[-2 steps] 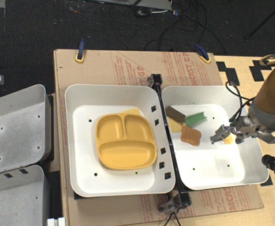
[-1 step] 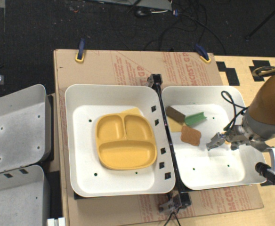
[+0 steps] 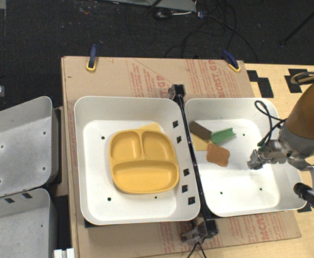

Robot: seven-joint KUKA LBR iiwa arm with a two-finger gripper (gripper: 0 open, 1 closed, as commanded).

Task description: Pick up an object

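A yellow divided plate (image 3: pixel 144 162) of smooth moulded plastic, with three compartments and rounded corners, lies in the middle of the left bin (image 3: pixel 87 144), which sits toward the worktop's left edge. In the right bin (image 3: pixel 237 198), near its left wall, a small cluster lies together: a flat dark brown block (image 3: pixel 200 129), a pale yellow piece (image 3: pixel 200 144) under it, a green oblong (image 3: pixel 222 135) tilted beside it, and a rough-textured orange-brown sponge-like square (image 3: pixel 218 155) just below. The gripper (image 3: pixel 258 160) hangs low over the right bin's right side, apart from that cluster, which lies to its left. Whether the gripper is wide or narrow cannot be told.
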